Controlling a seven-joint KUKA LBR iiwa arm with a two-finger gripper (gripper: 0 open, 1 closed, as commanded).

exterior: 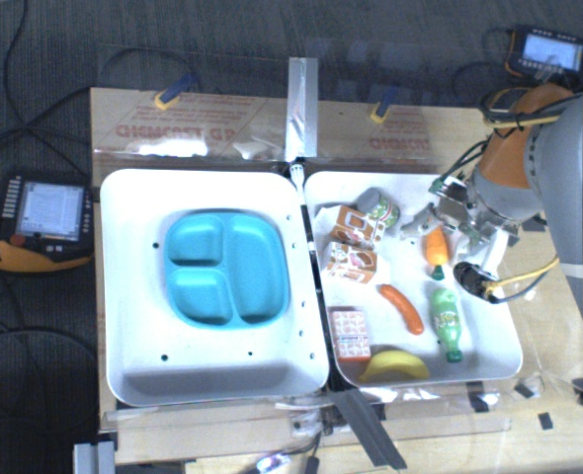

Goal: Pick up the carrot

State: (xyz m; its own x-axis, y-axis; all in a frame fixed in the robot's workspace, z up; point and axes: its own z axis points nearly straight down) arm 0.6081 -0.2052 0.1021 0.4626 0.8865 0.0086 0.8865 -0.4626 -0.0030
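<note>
Now the carrot [436, 246] lies in the right bin [509, 349], right of the sausage [401, 307], and the gripper [457, 221] hangs just above it, probably to grasp it

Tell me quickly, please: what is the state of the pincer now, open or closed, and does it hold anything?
Pincer: it sits right at the carrot in the right bin, but its state cannot be told.
</note>
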